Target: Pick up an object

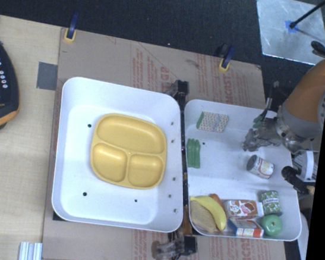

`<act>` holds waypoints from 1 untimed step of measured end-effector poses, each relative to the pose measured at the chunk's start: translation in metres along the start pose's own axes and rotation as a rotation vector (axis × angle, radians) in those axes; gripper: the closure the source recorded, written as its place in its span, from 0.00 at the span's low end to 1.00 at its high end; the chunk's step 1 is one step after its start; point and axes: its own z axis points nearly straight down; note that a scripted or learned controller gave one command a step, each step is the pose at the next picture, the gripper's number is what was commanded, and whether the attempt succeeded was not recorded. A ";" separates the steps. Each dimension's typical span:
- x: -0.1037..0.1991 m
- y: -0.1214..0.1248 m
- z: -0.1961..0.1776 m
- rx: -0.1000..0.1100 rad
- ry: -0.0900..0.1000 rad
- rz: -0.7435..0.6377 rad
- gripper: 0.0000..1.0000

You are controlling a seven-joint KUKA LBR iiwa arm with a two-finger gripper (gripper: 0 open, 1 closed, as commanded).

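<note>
Gripper (256, 141) hovering above small can (260, 166) in right bin (236, 116) | fingers: can't tell | can looks light, rigid, rolls easily | pinch across its sides

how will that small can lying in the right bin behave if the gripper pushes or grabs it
The small can lies on its side, so a nudge would probably roll it across the right bin. Its rounded wall may slip between fingers. It looks rigid, unlikely to crush.

We saw a pale yellow three-compartment plastic plate (128, 150) in the left white bin (68, 200). Right of that plate lay a green ribbed strip (193, 152), a yellow banana (211, 211) and a green apple (270, 224); the arm's band (312, 87) was orange.
</note>
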 end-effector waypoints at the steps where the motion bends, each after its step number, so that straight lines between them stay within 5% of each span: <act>1: -0.001 0.000 -0.010 0.000 -0.001 0.000 1.00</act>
